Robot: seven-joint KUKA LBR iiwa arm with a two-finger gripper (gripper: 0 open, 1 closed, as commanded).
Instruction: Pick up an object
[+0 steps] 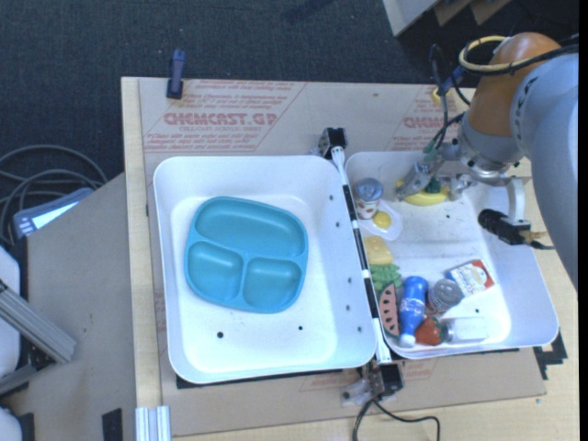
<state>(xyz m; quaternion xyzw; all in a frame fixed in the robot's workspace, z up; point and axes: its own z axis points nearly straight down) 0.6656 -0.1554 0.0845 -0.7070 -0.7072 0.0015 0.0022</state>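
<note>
- Camera view, looking down at a slant on a bench (pixel 230 118) topped with a brown board with red print, and two shallow white bins side by side.
- The left bin (pixel 170 274) holds one thing: a blue tray (pixel 246 254) with three compartments, lying flat near the bin's middle.
- The right bin (pixel 450 237) holds a scatter of small things, most of them along its 9 o'clock wall and its 6 o'clock end.
- The grey arm (pixel 551 108) comes in from 3 o'clock, its orange band (pixel 501 85) above the bin's 1 o'clock corner.
- The gripper (pixel 430 175) is low over the bin's 12 o'clock end.
- Whether the gripper is wide or narrow cannot be told from here, nor whether it holds anything.
- A yellow curved object (pixel 421 197) lies on the bin floor just beside the gripper, at the gripper's 6 o'clock; whether they touch is unclear.
- At the bin's 10 o'clock corner stands a small can (pixel 368 191) with a grey-blue top.
- Just at the can's 5 o'clock is a pale yellow piece (pixel 380 219), then a yellow block (pixel 377 249) and a green item (pixel 382 274) in a line down the 9 o'clock wall.
- At the bin's 7 o'clock are a watermelon slice (pixel 390 309) and, touching it, a blue bottle (pixel 412 299).
- Near the bottle's 3 o'clock sits a grey round item (pixel 446 294), with a red and white packet (pixel 471 276) just beyond it.
- A small red item (pixel 428 334) and a white item (pixel 473 325) lie against the 6 o'clock wall.
</note>
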